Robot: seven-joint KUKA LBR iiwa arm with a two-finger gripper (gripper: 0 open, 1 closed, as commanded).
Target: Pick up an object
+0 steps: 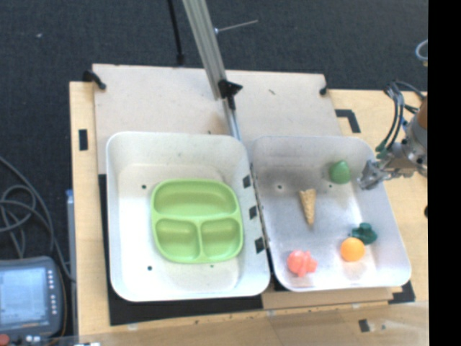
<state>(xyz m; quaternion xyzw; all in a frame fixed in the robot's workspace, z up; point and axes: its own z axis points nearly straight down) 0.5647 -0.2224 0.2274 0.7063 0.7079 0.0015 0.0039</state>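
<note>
With the pincer (369,174) at the right bin's (389,265) far right rim, its spread untellable, come straight down over the green ball (339,171) just beside it.

A robotics lab: plywood bench (216,99) with two white bins (130,193), aluminium camera mast (205,34), teach pendant (25,301), floor cables (14,200).

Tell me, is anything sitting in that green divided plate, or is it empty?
Empty. All three sections of the green plate show only bare green plastic. The small toys lie in the other bin, on the right.
</note>
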